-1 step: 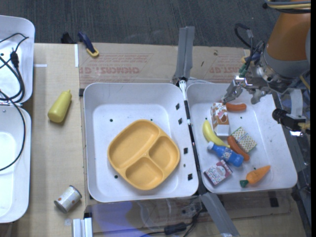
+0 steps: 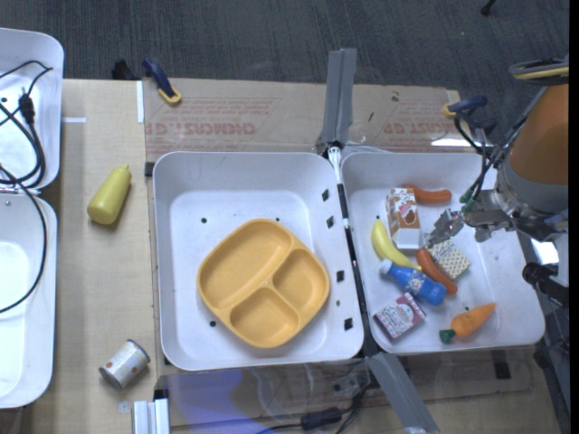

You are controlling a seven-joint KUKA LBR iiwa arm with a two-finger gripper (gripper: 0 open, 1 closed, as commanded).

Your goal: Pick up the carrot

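The carrot (image 2: 472, 321) lies in the right bin (image 2: 507, 165), near its front right corner — free, nothing touches it. The gripper (image 2: 442, 228) hangs farther back above the snacks; its fingers' state I cannot tell.

In the right bin (image 2: 516, 333), the carrot (image 2: 470, 321) lies at lower right. The end effector (image 2: 445, 228) hovers above centre, near a banana (image 2: 384, 241), blue bottle (image 2: 413, 282) and sausage (image 2: 431, 195). The left bin (image 2: 181, 242) holds a yellow divided plate (image 2: 262, 283).
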